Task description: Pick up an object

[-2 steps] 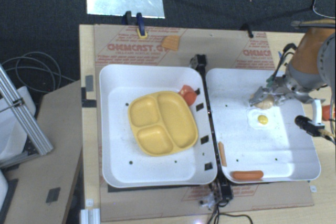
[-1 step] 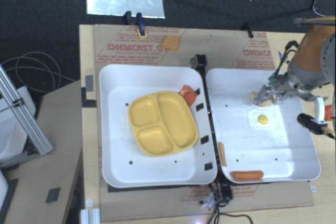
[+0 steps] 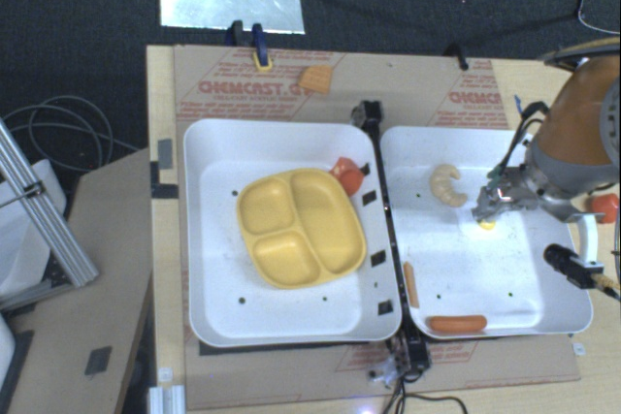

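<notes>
Nearest the camera, a sausage (image 3: 456, 324) is lying along the front wall of the right bin (image 3: 543, 301), its long axis running left to right, parallel to that wall. Just left of it, a thin orange stick (image 3: 410, 284) is resting against the bin's left wall, pointing front to back.

My pincer (image 3: 493, 205) is hanging low over the middle of the right bin, reaching in from the right. I cannot tell whether my fingers are spread or pressed together; they are reading as a dark cluster. A small yellow piece (image 3: 487, 224) is sitting on the bin floor directly under the tips, touching or nearly so; I cannot tell which.

A pale croissant-shaped piece (image 3: 447, 184) is lying just to the left of my pincer, apart from it, curved like a crescent with its long axis running roughly front to back.

The left bin (image 3: 213, 238) is holding a yellow divided plate (image 3: 301, 228), three compartments, sitting tilted across the middle. A red piece (image 3: 348, 175) is resting at the plate's far right corner, against its rim.

Behind the bins, an orange block (image 3: 316, 79) is lying on the cardboard (image 3: 408, 82).
</notes>
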Robot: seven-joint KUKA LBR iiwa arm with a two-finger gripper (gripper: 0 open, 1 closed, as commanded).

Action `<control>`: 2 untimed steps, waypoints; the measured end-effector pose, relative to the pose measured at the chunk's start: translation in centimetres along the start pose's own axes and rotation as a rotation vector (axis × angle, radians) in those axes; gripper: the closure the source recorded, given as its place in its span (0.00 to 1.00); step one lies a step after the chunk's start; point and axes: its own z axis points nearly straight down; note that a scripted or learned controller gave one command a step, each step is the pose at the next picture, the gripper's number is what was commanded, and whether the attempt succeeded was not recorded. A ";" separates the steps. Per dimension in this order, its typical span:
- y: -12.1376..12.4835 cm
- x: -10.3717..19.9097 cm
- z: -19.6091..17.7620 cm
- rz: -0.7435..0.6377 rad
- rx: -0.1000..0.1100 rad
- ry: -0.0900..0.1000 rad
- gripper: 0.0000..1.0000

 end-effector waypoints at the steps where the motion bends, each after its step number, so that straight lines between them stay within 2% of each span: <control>1: 0.3 -0.2 0.0 0.000 -0.005 -0.002 0.00; 2: -0.2 -1.9 4.3 0.000 -0.005 -0.003 0.00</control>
